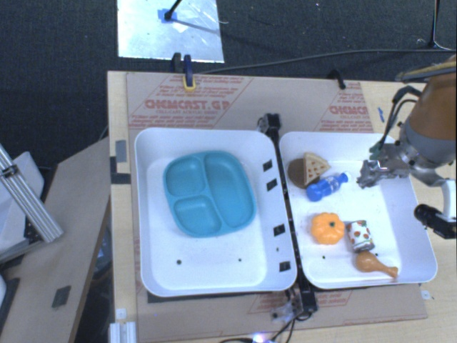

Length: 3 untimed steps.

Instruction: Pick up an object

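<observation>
The right bin [407, 213] holds a tan cheese wedge [308, 168], a blue bottle [326, 186], an orange pumpkin [328, 229], a small patterned can [360, 236] and a brown drumstick [374, 264]. My gripper [370, 172] hangs over the upper right part of this bin, to the right of the blue bottle and apart from it. I see nothing between its fingers. The grey arm with its orange band comes in from the right edge.
The left bin [153, 263] holds a blue divided plate [210, 193]. Black clips run along the seam between the bins [280, 191]. A blue-and-yellow clamp [188, 72] sits at the board's far edge. A black part [434, 219] juts over the right bin's right rim.
</observation>
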Each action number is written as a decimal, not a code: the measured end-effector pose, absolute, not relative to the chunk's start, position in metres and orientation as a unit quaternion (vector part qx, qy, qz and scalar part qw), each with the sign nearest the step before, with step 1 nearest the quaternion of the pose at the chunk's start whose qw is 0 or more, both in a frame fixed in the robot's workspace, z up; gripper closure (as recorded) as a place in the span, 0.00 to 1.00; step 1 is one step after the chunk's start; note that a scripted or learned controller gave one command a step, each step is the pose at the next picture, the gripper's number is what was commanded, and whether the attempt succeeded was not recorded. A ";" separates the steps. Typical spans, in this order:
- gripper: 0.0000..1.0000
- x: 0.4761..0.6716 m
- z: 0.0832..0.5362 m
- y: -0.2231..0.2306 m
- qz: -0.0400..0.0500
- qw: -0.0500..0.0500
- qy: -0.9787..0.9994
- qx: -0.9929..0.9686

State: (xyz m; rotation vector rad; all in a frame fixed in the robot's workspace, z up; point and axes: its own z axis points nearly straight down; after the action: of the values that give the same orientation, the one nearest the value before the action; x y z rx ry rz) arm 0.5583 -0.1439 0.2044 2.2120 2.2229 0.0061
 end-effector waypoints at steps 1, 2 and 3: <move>1.00 0.560 0.249 -0.144 0.001 0.002 0.709 0.705; 1.00 0.569 0.237 -0.092 0.001 0.001 0.710 0.704; 1.00 0.573 0.225 -0.040 0.001 0.000 0.710 0.704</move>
State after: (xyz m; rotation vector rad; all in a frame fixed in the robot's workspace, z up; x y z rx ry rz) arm 0.5734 -0.0401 0.2251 2.2115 2.2310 0.0023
